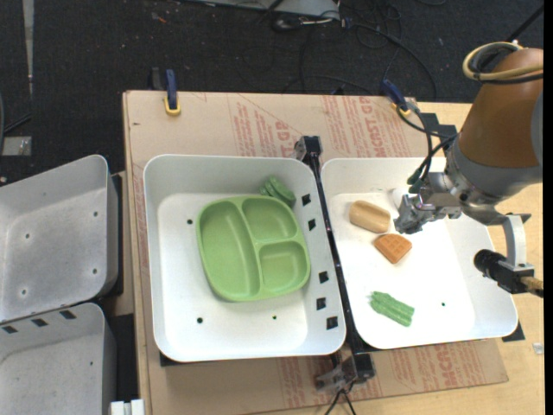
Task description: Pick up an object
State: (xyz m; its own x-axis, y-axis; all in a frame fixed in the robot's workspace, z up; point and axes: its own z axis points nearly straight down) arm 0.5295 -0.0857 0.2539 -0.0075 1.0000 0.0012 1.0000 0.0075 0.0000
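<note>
In the right bin lie a tan bread roll, an orange waffle-like piece and a green bean-like piece. My gripper hangs low over this bin, just right of the roll and just above the orange piece. I see nothing lifted by it. The grey arm with its orange band comes in from the right and hides the bin's far right part.
The left bin holds a green divided plate and a small green item at its back right corner. A black divider runs between the bins. White trays stand off the bench to the left.
</note>
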